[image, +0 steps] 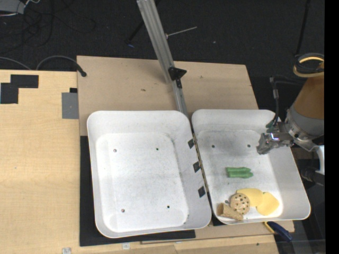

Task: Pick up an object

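The pincer (266,143) hung over the right bin (212,121) near its 3 o'clock rim; whether it was open I could not tell. A green object (238,172) lay at its 7 o'clock, yellow pieces (262,201) and a cookie (239,201) nearer the bin's 6 o'clock edge.

a robotics lab or test cell, not a home. two shallow white bins (140,171) sit side by side on a bare plywood surface (212,86), an aluminium rail (159,44) slants up behind them, loose cables (69,4) trail over dark carpet at the far side, and a grey-and-orange robot arm (307,107) enters from the right.
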`<state>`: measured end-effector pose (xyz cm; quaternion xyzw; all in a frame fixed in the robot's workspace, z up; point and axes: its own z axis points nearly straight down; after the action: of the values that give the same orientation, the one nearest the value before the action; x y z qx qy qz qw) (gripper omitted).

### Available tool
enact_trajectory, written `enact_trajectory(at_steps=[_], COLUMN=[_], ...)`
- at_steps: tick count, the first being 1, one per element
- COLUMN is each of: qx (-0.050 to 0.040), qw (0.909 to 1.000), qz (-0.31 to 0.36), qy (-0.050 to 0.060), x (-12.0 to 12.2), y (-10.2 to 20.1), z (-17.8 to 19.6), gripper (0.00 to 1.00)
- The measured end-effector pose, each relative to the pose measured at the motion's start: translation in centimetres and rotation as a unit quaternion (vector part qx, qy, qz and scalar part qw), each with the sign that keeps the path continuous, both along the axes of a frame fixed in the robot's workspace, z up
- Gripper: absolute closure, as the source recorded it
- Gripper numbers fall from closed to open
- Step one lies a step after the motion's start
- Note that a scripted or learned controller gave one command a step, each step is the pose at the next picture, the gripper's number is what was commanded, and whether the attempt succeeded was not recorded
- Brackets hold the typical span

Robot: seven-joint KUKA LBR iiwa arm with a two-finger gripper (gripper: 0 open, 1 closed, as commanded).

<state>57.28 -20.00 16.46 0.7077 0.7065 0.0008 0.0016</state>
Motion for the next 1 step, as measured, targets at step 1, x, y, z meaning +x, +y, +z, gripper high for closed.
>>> enact_trajectory(at_steps=[1], qx=[0.0], qw=[1.0], qz=[0.001], qy=[0.0], x=[0.08], y=[-0.1], z=[4.85], gripper=[1.0])
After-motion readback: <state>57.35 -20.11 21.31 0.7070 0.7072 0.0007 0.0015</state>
